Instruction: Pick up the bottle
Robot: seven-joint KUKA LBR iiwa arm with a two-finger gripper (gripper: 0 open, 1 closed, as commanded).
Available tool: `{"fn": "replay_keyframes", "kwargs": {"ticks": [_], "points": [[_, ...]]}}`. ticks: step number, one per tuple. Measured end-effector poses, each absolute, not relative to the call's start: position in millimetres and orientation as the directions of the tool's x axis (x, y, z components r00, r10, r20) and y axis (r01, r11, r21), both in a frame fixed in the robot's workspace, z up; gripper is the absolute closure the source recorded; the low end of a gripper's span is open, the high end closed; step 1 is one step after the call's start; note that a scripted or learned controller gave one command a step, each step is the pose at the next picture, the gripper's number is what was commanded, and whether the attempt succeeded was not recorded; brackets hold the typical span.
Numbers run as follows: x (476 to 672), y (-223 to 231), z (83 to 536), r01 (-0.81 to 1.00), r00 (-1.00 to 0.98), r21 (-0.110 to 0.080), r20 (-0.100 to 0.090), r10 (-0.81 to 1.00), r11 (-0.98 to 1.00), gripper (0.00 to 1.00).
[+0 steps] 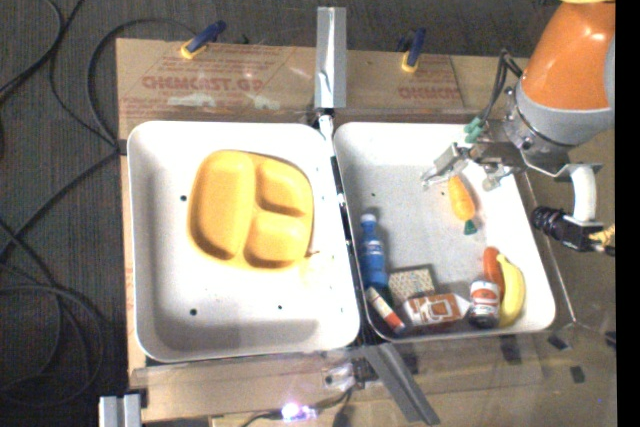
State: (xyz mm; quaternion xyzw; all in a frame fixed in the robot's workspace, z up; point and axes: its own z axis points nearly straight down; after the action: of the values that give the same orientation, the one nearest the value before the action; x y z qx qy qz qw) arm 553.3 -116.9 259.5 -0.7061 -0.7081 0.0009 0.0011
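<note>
The blue bottle (pixel 372 251) lies in the right bin (pixel 400 155), close against its left wall, cap pointing to the back. My gripper (pixel 465 167) hangs over the bin's back right part, well to the right of the bottle. Its fingers stand open with nothing between them. An orange toy carrot (pixel 461 200) lies just below the fingertips.
A yellow divided plate (pixel 252 208) sits in the left bin (pixel 160 245). At the right bin's front lie a red marker (pixel 385 307), a brown square (pixel 411 281), a small carton (pixel 436 309), a red-capped small jar (pixel 485 295) and a banana (pixel 513 289).
</note>
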Motion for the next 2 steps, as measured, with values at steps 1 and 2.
{"fn": "replay_keyframes", "kwargs": {"ticks": [1, 2], "points": [[534.1, -169.2, 230.6, 0.952, -0.306, 0.000, 0.000, 0.952, 0.306, 0.00], [505.2, -111.8, 129.4, 0.972, -0.237, -0.003, 0.002, 0.972, 0.237, 0.00]]}}
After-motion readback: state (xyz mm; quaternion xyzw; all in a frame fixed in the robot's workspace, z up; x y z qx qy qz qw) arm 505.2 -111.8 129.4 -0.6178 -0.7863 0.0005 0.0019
